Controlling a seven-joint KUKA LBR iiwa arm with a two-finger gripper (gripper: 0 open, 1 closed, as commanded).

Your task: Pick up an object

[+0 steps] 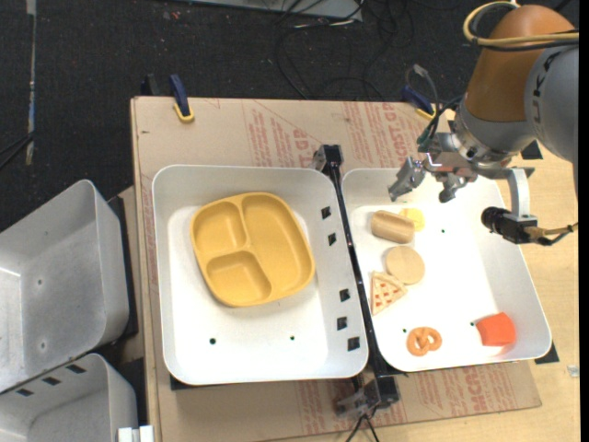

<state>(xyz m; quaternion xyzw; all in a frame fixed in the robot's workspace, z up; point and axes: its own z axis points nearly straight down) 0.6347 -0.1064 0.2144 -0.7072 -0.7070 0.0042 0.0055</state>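
Nearest: pretzel (423, 341), orange block (497, 330). Cardboard-topped bench (258, 122), dark cabled floor. Two bins; one yellow tray (251, 248); six small items. Gripper (426, 185) spread, grasping nothing.

Two shallow white plastic bins (184, 339), smooth, slight sheen. Yellow divided plastic tray (250, 247), matt. Brown cardboard sheet (248, 127) under bins, dull, printed red. My orange wrist band (515, 63) glossy; my grey metal gripper (428, 184) bare, dull-bright.
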